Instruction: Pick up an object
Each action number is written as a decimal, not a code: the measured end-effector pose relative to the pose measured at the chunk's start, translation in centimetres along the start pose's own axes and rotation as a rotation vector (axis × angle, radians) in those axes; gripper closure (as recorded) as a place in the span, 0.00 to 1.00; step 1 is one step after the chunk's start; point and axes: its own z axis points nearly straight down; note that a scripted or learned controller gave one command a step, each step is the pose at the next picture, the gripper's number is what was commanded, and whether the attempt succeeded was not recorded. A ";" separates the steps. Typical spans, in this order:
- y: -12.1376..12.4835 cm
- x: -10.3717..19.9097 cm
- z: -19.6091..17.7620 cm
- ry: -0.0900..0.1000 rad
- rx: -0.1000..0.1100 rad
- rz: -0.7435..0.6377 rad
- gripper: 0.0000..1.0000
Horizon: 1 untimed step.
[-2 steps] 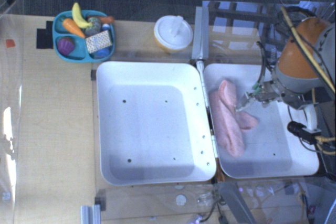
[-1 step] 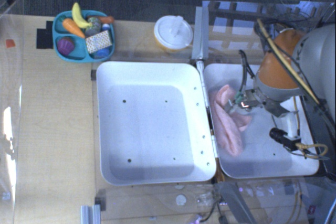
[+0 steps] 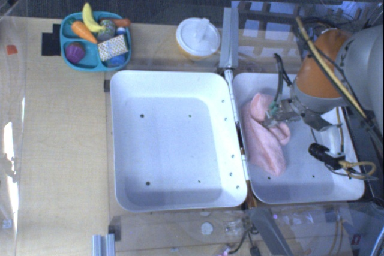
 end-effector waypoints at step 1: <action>-2.1 4.6 -8.2 0.001 0.019 0.309 1.00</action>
